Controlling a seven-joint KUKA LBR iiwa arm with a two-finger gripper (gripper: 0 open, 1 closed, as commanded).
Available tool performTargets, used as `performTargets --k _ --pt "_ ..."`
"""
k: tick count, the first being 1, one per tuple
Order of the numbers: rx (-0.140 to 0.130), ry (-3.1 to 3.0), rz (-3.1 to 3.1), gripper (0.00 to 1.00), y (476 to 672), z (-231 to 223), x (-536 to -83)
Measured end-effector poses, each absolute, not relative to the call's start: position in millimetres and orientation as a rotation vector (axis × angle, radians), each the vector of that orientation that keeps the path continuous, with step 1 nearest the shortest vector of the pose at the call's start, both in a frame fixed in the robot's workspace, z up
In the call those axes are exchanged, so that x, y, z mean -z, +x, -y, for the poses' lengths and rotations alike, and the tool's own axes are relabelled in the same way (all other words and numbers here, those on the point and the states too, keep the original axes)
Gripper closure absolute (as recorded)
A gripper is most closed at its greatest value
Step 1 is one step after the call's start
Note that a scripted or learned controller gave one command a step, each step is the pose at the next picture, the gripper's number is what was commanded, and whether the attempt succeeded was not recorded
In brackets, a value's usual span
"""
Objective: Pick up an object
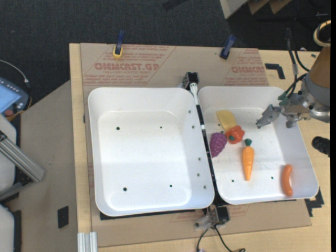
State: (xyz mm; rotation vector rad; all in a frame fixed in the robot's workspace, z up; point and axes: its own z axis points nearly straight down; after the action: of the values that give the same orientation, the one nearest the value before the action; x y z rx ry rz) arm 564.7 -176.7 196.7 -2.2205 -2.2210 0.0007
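The right bin (294,140) holds several toy foods. A yellow wedge (227,119) lies near its middle, with a red tomato-like piece (235,134) touching its lower edge. Purple grapes (218,143) sit by the bin's left wall. An orange carrot (248,161) with a green top lies lengthwise below the tomato. An orange sausage (286,179) rests near the front right corner. My gripper (276,119) hangs over the bin's right half, to the right of the yellow wedge. It is open, with nothing between its fingers (264,118).
The left bin (105,109) sits beside the right one, and a black divider strip (202,135) runs between them. Both stand on a cardboard sheet (157,62) held by two clamps (119,48) at the back. Cables (294,62) hang near the arm at the right.
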Motion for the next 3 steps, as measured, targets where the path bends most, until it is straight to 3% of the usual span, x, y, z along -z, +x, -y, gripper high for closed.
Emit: performTargets --k 1,2,3 --pt "-0.004 -2.217 2.215 0.0 509.9 148 -163" --pt "0.0 -2.216 2.223 0.0 521.7 101 -82" --pt "0.001 -2.224 2.222 1.0 522.1 104 -95"
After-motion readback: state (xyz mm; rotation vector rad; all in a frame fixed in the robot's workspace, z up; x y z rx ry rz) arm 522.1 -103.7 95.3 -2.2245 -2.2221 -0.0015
